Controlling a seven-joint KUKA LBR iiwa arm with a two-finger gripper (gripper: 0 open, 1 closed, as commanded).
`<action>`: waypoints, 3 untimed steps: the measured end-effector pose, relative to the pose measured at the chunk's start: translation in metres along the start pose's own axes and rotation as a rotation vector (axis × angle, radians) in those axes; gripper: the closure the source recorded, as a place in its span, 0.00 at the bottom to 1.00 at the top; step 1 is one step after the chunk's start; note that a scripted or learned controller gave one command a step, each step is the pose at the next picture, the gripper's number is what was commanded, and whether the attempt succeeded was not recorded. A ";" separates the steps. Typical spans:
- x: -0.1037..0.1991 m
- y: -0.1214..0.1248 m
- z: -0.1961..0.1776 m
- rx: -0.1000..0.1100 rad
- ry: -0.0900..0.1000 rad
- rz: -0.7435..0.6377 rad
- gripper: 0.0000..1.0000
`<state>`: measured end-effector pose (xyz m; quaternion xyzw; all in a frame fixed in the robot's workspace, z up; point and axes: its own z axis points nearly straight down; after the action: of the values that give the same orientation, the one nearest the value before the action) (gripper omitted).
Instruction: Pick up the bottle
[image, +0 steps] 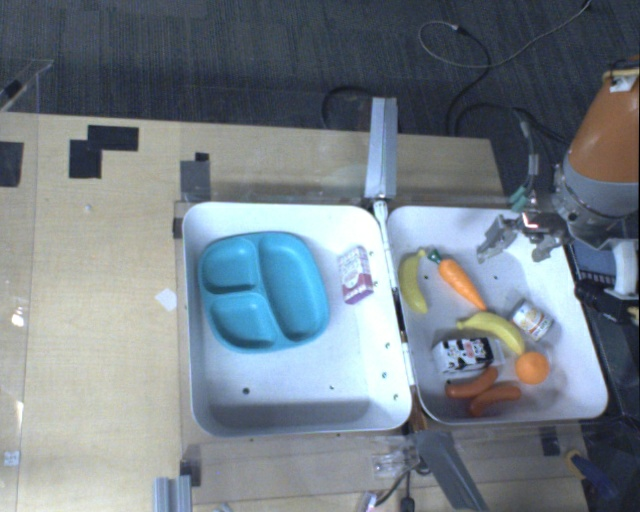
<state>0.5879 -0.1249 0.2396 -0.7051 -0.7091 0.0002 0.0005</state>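
Note:
The bottle (531, 321) is small, with a pale cap and a yellowish label. It lies on its side in the right bin (590, 400), at the right end of a banana (492, 330). My gripper (520, 243) hangs over the bin's back right part, up and slightly left of the bottle and well apart from it. Its two fingers (494, 240) are spread open with nothing between them.
The right bin also holds a second banana (412, 283), a carrot (461, 282), an orange (532, 368), two sausages (484, 391) and a black-and-white carton (465, 352). In the left bin (290, 415) lie a blue divided plate (264, 290) and a small carton (355, 274).

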 end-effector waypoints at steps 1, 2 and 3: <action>-0.044 0.073 0.032 -0.001 -0.001 0.120 0.00; -0.064 0.081 0.145 -0.004 -0.001 0.025 0.00; -0.067 0.082 0.076 -0.002 -0.001 0.424 0.00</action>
<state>0.6699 -0.1917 0.1638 -0.8385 -0.5449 -0.0002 -0.0005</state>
